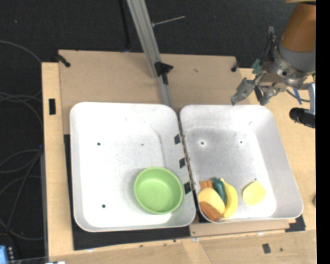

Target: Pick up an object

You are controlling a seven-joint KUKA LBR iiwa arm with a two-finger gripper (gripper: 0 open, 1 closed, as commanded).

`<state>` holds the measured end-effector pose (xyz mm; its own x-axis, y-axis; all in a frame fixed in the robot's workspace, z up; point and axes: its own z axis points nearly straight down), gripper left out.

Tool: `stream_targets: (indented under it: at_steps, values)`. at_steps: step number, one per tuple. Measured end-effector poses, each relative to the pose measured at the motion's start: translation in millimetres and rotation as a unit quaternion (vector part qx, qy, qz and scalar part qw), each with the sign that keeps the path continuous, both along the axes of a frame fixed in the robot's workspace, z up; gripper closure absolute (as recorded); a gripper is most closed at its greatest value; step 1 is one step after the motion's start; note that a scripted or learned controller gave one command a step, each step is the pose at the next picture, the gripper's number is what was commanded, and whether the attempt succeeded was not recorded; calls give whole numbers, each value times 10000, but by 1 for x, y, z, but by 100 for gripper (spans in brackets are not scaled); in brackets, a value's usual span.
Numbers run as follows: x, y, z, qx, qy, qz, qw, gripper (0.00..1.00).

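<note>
Tan bench [121,76], end effector [253,94] spread open, gripping nothing, above right bin's [275,142] far edge

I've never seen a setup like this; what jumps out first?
The green bowl sits bright in the left bin, near its front. In the right bin, a yellow banana and other toy food cluster at the front edge. The gripper hangs beyond that bin's far rim, holding nothing.

2 white bins sit side by side on the tabletop [121,70]. Left bin [115,131]: green bowl [158,190] near its front right corner. Right bin [236,131]: banana [229,198], brown item [211,205] and yellow piece [254,193] along its front wall. The hand [254,92] hangs beyond the right bin's far rim, fingers spread, nothing between them.
</note>
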<state>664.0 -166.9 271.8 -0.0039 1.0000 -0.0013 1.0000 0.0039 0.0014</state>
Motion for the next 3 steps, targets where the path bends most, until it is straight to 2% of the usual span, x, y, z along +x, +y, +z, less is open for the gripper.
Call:
stream_targets:
  at_steps: [1,3]
  values:
    - [0,-1,0,-7,2,1,10000,0]
    - [7,9,-90,-8,10,2,10000,0]
